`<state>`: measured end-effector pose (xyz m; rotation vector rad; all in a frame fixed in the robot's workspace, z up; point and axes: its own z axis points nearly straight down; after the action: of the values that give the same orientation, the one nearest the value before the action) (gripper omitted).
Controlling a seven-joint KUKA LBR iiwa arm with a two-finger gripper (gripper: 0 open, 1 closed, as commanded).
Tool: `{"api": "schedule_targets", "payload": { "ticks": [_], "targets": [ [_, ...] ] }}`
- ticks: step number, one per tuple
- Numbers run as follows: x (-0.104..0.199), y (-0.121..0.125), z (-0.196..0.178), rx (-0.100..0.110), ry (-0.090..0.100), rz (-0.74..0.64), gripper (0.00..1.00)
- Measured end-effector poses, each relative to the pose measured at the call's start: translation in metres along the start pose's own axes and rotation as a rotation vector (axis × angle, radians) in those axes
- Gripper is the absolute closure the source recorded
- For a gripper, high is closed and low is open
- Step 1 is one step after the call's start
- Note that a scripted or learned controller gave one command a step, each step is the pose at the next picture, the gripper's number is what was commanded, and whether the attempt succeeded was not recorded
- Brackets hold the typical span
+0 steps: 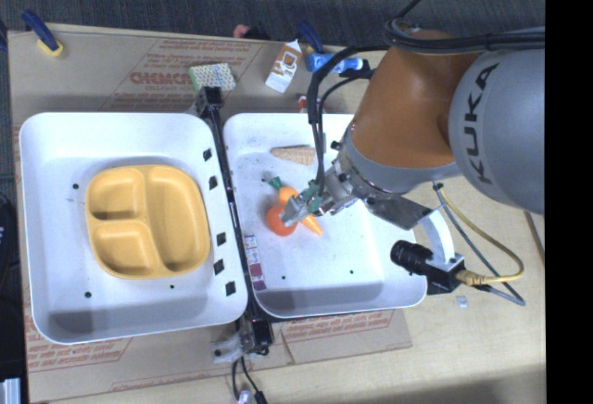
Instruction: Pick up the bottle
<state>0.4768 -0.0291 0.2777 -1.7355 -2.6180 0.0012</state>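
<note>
I have the gripper (pixel 307 203) low inside the right bin (pixel 315 277), to the right of the yellow divided plate (pixel 148 217), which sits alone in the left bin (pixel 37 208). The arm's grey and orange bulk hangs over much of the bin floor beyond the plate, so my view of that area is poor.

I can't pick out anything I would confidently call a bottle. The nearest candidate is a small orange item (pixel 280 220) lying right of the plate, touching or just beside the tip of the gripper. It is rounded and bright orange, with a bit of green at its upper end. A thinner orange piece (pixel 315 227) pokes out on its far side from the plate. It is too small and too crowded by the tool for me to read its shape.

I judge the tool is this low because it is attempting a pick. Whether the claw is spread or pressed together I cannot tell, and I see nothing clearly clamped in it.

A pale tan wedge (pixel 295 154) lies apart from the gripper, also right of the plate.
</note>
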Motion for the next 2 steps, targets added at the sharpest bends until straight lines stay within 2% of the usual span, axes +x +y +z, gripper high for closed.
{"api": "schedule_targets", "payload": {
  "ticks": [1, 2],
  "targets": [
    [0.031, 0.012, 0.087, 0.003, 0.002, -0.103, 1.00],
    [0.049, 0.021, 0.002, 0.000, 0.000, -0.106, 1.00]
  ]
}}
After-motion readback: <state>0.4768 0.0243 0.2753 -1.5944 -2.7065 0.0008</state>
